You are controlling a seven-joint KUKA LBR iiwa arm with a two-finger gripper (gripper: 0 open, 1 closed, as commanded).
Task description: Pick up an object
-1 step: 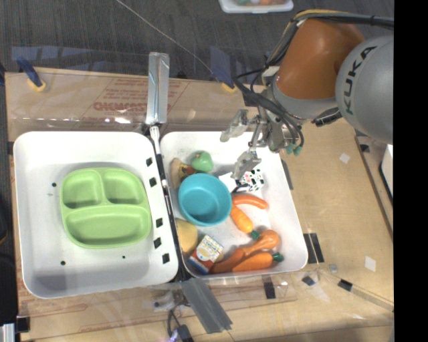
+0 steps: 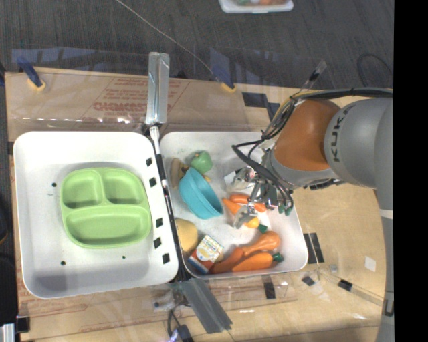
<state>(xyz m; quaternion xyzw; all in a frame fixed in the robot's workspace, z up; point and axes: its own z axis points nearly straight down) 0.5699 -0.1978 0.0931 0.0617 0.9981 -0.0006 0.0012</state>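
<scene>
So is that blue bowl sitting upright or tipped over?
Tipped: the blue bowl lies on its side in the right bin, opening slanted sideways.

The right bin (image 2: 289, 248) is crowded: a blue bowl (image 2: 199, 194), carrots (image 2: 253, 256) and a small carton (image 2: 208, 249) sit close together, and the arm (image 2: 334, 143) covers its upper right (cables too). The left bin (image 2: 33, 200) has bare floor around a green tray (image 2: 105, 206).

A green divided tray (image 2: 105, 207) with three compartments lies in the left white bin (image 2: 33, 267). A metal bar (image 2: 158, 90) stands above the seam between the bins, on brown printed cardboard (image 2: 87, 97). A white container (image 2: 256, 5) sits at the top edge.
</scene>
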